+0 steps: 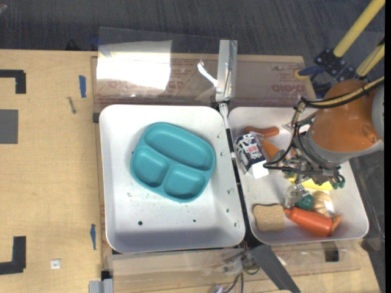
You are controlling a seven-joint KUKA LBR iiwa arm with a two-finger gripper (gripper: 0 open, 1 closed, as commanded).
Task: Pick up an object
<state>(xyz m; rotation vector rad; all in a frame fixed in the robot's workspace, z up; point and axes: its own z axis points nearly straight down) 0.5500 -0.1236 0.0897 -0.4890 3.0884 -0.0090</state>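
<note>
The arm [345, 124] reaches down into the right bin [360, 224], and its gripper [300, 185] sits low among the clutter there; whether it is open or closed on anything I cannot tell. Just below it lie an orange carrot [311, 221] and a tan sponge [269, 217]; a black-and-white carton [249, 149] and another orange piece [263, 131] lie up and to its left. Far to its left a teal tray [173, 160] rests in the left bin [116, 182]. This looks like the grasp step. Next, it likely needs a firm close and a straight lift.
</note>
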